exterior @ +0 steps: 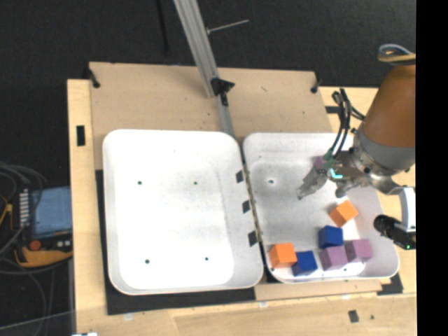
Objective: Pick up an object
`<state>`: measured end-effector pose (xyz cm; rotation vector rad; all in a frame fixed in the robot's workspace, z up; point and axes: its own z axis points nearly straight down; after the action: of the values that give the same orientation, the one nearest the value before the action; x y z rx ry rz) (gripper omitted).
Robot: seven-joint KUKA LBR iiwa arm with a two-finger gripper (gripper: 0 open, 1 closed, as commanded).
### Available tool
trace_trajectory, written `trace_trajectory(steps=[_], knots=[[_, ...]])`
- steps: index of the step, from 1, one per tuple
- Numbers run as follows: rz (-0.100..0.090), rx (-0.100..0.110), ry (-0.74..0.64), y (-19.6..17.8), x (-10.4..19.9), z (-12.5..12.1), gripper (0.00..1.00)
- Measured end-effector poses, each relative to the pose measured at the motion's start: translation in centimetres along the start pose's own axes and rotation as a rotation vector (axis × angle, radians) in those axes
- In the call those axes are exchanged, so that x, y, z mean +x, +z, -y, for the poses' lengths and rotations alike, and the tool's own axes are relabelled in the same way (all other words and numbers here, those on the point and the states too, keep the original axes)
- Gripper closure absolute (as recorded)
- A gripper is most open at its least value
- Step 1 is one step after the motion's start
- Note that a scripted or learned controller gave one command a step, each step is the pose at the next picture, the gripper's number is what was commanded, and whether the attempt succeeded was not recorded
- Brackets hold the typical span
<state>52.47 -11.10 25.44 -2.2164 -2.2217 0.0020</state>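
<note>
- While the arm (pixel 392 117) hangs in from the right over the right bin (pixel 280 159), its jaws (pixel 313 182) are seen spread apart above bare bin floor, and nothing is held between them.
- The nearest candidate is judged to be the tilted orange block (pixel 344 213), which lies just beside the jaws, down and to the right of them, toward the near wall of the bin.
- That block is seen turned cornerwise to the bin walls, so a turn of the wrist is probably called for before a close is tried.
- A small purple piece (pixel 320 163) is seen close above the jaws, partly hidden by the wrist; its shape cannot be made out.
- Further toward the near edge a cluster is found: a blue block (pixel 330 236), a purple block (pixel 334 257), a second purple block (pixel 362 249), a second blue block (pixel 305 263) and a second orange block (pixel 283 254).
- These are packed touching or nearly so, and little room for fingers is left there; the lone orange block is judged the easier pick.
- The left bin (pixel 175 208) holds no blocks, and the counter (pixel 196 96) carries both bins.
</note>
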Motion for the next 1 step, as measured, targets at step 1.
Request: trace_trajectory(steps=[1], knots=[[0.001,-0.005,0.003,-0.20,-0.05,-0.07,0.00]])
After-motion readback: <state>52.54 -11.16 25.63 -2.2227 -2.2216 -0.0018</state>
